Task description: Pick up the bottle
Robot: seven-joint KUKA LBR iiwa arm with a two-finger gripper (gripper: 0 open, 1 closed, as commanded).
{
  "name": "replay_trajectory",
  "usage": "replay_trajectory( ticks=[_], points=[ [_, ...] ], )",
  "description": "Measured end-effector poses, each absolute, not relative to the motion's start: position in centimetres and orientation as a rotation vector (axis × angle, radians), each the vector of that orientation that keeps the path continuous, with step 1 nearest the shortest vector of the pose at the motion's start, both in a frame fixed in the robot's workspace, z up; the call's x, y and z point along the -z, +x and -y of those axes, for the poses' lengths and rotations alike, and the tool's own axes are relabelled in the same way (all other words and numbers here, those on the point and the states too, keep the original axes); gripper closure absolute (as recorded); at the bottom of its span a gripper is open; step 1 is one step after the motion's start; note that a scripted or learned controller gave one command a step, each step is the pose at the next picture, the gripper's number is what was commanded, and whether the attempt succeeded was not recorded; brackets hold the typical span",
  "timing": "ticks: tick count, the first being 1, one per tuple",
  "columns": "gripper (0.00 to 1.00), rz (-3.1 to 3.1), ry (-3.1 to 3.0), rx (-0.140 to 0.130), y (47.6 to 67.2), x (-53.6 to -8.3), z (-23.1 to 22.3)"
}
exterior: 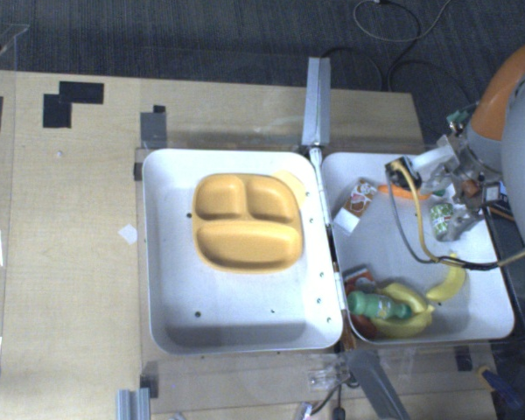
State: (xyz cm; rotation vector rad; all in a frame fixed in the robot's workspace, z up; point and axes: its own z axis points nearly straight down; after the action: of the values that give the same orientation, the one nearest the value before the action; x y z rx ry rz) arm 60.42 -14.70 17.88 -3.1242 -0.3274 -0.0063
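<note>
1. Camera view, contents: left bin [166, 261] holds a yellow divided tray [248, 221]; right bin [499, 318] holds a green bottle [374, 305] lying at its near-left corner, touching a banana [420, 309], with a small packet [357, 201] farther back.
2. End effector [451, 208]: over the right bin's far side, well apart from the bottle; open-or-closed state cannot be told.
3. Step, judged: approach, no grasp yet. The next move calls for travel toward the bottle, then descent clear of the banana.

left bin [157, 261] holds a sectioned tray [248, 220]. right bin [499, 318]: bottle [374, 305] at near-left corner, touching banana [420, 304]; packet [353, 205] at far left; gripper [451, 208] above far right.
</note>
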Motion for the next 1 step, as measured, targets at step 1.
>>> replay_trajectory(
  ticks=[1],
  points=[
    [0.00,0.450,-3.108,0.000,66.42,-8.74,16.74]
  ],
)
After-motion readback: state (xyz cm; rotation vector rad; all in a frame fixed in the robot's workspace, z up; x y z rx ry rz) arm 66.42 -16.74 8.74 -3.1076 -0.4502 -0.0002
